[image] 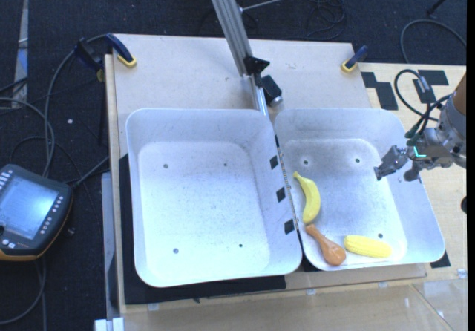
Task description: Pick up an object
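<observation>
Two shallow white bins sit side by side on a pale wooden table (193, 73), seen from above at a slant. The landmark here is the right bin (415, 203), which holds all three objects, clustered in its near-left part. A yellow banana (309, 197) lies against the wall shared with the left bin (148, 196). An orange drumstick-shaped toy (327, 246) lies just nearer than the banana, at the right bin's front-left corner. A yellow corn-like piece (367, 246) lies just beside the drumstick, along the front wall. Count: one of each, three in all.

The tool (391, 163) hangs over the right bin's far-right edge, well apart from all three objects, holding nothing. Whether its fingers are spread or together cannot be told. Its raised, off-to-the-side position likely leaves the objects unobstructed before a descent.
</observation>
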Robot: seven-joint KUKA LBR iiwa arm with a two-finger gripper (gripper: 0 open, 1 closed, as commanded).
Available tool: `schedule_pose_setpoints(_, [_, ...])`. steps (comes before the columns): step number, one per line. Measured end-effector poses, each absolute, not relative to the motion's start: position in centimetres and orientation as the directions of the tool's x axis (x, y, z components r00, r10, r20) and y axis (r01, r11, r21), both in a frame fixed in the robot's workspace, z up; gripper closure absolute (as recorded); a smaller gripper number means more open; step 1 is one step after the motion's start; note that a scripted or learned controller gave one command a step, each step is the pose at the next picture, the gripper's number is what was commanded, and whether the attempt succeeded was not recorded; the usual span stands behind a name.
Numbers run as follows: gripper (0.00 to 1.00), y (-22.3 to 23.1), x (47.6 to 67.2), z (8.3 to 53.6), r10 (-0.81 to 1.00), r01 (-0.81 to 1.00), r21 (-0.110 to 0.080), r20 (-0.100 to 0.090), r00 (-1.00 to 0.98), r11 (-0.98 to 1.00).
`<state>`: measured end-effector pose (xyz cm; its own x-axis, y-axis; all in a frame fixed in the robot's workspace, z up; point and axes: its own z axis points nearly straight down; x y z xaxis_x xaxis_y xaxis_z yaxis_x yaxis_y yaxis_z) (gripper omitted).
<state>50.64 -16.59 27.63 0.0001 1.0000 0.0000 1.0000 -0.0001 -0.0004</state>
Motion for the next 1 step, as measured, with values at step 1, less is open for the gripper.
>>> schedule_pose_setpoints(1, [0.00, -16.59, 50.65, 27.64, 1.000, 1.000, 0.000, 0.000, 0.000, 0.000])
